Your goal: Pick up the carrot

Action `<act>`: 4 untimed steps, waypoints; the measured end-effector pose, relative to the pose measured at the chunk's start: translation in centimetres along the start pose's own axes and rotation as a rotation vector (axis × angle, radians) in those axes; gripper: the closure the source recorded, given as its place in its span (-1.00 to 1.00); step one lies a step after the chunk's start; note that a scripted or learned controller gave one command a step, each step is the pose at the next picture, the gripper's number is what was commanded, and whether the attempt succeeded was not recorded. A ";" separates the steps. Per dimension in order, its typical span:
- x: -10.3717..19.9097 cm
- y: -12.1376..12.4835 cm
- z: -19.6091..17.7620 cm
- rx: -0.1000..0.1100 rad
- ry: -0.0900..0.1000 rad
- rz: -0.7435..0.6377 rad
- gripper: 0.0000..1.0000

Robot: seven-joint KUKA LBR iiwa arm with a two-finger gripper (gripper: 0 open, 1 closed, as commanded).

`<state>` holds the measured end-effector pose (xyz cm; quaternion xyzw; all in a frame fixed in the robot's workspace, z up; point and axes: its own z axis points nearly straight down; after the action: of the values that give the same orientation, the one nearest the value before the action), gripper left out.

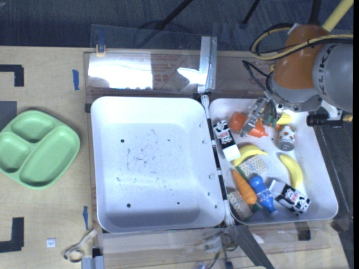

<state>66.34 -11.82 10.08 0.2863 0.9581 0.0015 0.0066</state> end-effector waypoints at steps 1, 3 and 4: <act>0.3 -0.1 0.2 0.005 0.012 -0.001 -1.00; 0.1 0.0 -0.9 0.001 0.008 0.001 -1.00; 0.1 -0.1 -0.9 0.001 0.008 0.001 -1.00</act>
<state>66.22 -11.81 11.01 0.2869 0.9579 0.0020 0.0025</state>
